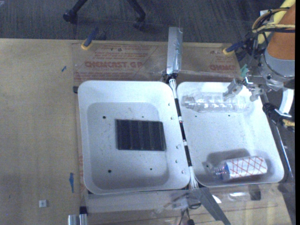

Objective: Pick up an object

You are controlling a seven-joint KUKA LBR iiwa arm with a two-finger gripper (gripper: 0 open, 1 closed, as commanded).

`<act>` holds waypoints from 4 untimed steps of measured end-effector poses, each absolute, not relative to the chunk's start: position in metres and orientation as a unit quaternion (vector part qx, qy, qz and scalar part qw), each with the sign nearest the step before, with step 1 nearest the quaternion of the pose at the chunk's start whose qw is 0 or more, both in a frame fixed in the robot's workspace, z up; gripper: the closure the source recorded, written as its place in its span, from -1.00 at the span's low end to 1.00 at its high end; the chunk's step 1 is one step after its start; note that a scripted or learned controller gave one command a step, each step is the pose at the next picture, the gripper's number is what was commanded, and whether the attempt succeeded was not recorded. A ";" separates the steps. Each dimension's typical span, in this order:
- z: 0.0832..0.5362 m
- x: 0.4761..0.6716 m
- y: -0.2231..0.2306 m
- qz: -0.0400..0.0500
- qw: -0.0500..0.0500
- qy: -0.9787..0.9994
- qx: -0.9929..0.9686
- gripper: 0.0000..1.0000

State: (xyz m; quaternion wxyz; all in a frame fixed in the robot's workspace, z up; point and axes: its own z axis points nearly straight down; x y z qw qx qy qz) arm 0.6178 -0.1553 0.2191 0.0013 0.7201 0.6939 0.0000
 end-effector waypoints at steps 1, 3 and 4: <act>0.123 0.634 -0.173 0.000 0.002 0.701 0.713 -1.00; 0.087 0.652 -0.104 0.002 0.004 0.815 0.579 -1.00; 0.134 0.542 -0.128 0.000 0.001 0.822 0.569 -1.00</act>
